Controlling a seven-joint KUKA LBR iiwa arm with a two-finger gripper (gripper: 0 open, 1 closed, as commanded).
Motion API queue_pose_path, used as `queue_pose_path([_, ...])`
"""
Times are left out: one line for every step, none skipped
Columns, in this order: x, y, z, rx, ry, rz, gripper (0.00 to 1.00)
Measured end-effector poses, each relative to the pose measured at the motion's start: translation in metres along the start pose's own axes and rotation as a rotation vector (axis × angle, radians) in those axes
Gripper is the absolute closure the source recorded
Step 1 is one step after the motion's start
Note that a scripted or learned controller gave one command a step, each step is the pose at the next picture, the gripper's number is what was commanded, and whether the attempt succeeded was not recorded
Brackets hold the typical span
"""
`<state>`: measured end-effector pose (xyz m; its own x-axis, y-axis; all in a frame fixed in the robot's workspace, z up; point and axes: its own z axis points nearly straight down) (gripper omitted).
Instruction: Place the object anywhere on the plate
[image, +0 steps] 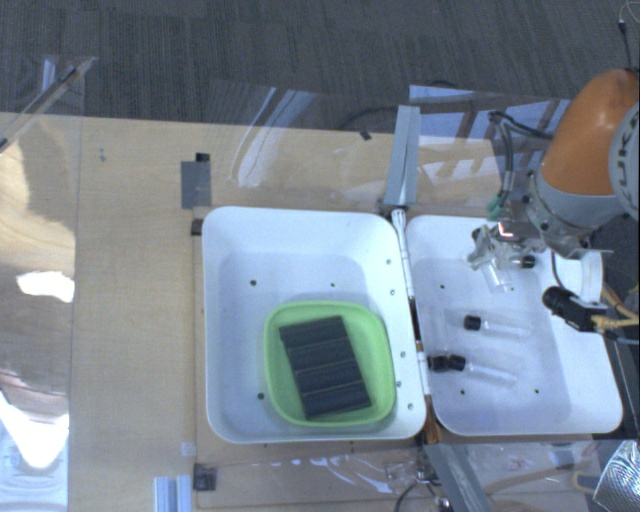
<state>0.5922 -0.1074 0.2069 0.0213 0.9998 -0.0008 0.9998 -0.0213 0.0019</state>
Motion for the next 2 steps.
queue_pose_path([0.048, -0.050, 0.026, 0.005, 0.001, -0.085, 1.00])
queue_pose_path([0.169, -0.090, -0.002, 0.002, 0.001, -0.309, 1.00])
